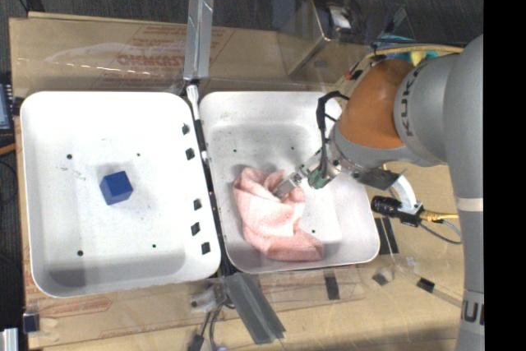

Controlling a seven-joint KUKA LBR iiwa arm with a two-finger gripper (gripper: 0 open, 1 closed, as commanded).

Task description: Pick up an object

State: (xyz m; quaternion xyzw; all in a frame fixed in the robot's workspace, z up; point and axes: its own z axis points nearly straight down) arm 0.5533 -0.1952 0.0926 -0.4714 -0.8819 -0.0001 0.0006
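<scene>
- The bench (99, 53), lined with flattened cardboard, carries everything and spreads out on all sides of the jaws.
- The KUKA arm (427, 111) rises behind and to the right of the jaws, its orange band bent low over the bin. By my reading it is angled down like this so the fingers can reach the bin floor from the side.
- The left bin (49, 177) sits well to the left of the jaws, past the divider; it is probably kept as the drop side or a second picking area.
- The right bin (246, 115) lies directly beneath the jaws, so its wall rings them.
- The pink cloth (271, 218), crumpled in a loose heap, lies just below and to the left of the jaws. This is the likeliest thing to pick, since it is the one object within reach.
- The blue cube (117, 187) rests far to the left of the jaws, alone in the left bin.
- The gripper (289, 187) sits at the cloth's upper right edge, its tip touching or pressing into a fold. The jaws are too small and dark against the fabric to judge, so I cannot tell whether they are apart, together, or clamped on cloth.
</scene>
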